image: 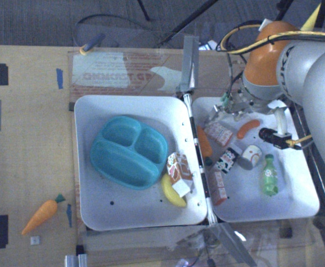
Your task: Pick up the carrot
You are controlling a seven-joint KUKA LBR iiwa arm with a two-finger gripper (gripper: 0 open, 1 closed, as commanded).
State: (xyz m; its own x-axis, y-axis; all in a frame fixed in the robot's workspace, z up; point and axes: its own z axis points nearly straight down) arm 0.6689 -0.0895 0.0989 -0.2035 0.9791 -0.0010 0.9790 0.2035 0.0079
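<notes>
A toy carrot [40,216], orange with a green top, lies on the wooden bench outside the bins, to the lower left of the left bin [90,115]. A second long orange piece [205,143] lies against the left wall of the right bin [301,204]; I cannot tell what it is. The gripper [230,105] hangs below the arm's orange band over the back of the right bin, just above a small pink carton [218,132]. It is far from the carrot on the bench. Nothing shows held in it.
The right bin also holds an orange sausage [248,128], a black-and-white carton [226,160], a white cup [251,156], a green bottle [269,175] and a reddish box [218,187]. A blue divided tray [130,151], a banana [173,193] and a snack packet [179,169] lie in the left bin.
</notes>
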